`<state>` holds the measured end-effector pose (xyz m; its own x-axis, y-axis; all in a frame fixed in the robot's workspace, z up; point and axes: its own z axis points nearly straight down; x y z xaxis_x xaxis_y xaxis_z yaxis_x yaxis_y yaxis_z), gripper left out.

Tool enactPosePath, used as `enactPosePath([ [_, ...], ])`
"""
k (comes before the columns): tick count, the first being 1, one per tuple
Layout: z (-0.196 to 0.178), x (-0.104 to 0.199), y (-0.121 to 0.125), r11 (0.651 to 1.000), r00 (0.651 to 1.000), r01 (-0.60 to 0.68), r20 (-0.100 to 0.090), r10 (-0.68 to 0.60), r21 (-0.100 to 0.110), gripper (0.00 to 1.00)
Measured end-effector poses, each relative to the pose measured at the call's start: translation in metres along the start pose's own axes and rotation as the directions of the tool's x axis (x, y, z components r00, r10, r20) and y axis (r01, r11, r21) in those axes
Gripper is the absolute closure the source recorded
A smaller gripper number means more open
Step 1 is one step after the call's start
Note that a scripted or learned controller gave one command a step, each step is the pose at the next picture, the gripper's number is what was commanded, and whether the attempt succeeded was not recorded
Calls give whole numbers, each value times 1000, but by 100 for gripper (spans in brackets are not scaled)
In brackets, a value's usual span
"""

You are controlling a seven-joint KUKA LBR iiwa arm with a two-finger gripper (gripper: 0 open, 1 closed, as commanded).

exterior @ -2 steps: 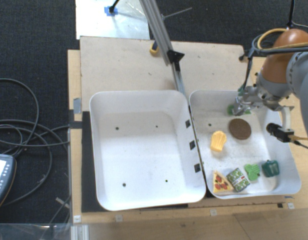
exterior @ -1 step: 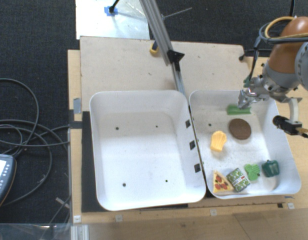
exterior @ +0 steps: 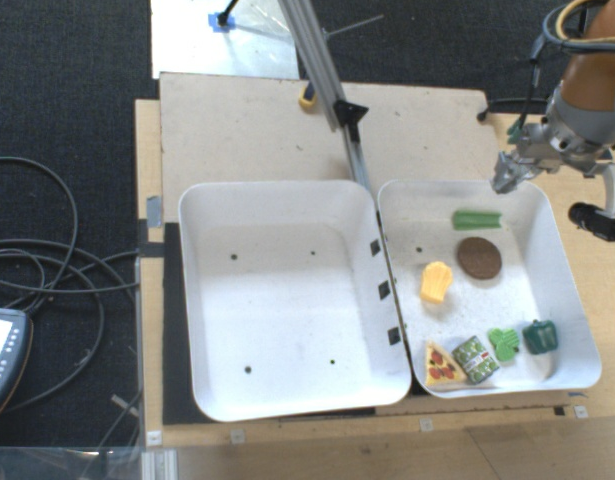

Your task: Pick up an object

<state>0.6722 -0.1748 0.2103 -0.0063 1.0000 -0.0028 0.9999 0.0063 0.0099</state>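
The grey arm with its orange band is reaching in from the right, and its two-finger gripper (exterior: 507, 176) is hanging over the far edge of the right-hand shallow white bin (exterior: 567, 268), near that bin's far right corner. Whether it is open or closed I cannot tell — the tip is small and blurred against the rim, and nothing is showing between its tips.

The objects are all lying in the right-hand bin. A short green stick-like piece (exterior: 477, 221) is lying flat just below the gripper, nearest to it. Just beside that, toward the camera, a flat brown round disc (exterior: 479, 258) is resting on the bin floor. To the disc's left, a small yellow lumpy piece (exterior: 436, 282) is sitting apart from both. Along the near wall four things are crowding together: a triangular pizza-slice toy with red spots (exterior: 442, 365), a small green printed packet (exterior: 475, 358) touching it, a bright green leafy piece (exterior: 504, 343), and a dark green pepper-shaped toy (exterior: 540, 337) by the near right corner.

The left-hand shallow white bin (exterior: 287, 298) is sitting beside it, their rims meeting along a seam marked with small black tabs. A slanted grey metal pole (exterior: 317, 48) is crossing the bench from the far side down to that seam — well left of the gripper.
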Motion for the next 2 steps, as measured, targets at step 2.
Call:
enactPosePath([
  [2, -62, 43, 9, 1000, 1000, 4, -3, -4, 6, 100],
])
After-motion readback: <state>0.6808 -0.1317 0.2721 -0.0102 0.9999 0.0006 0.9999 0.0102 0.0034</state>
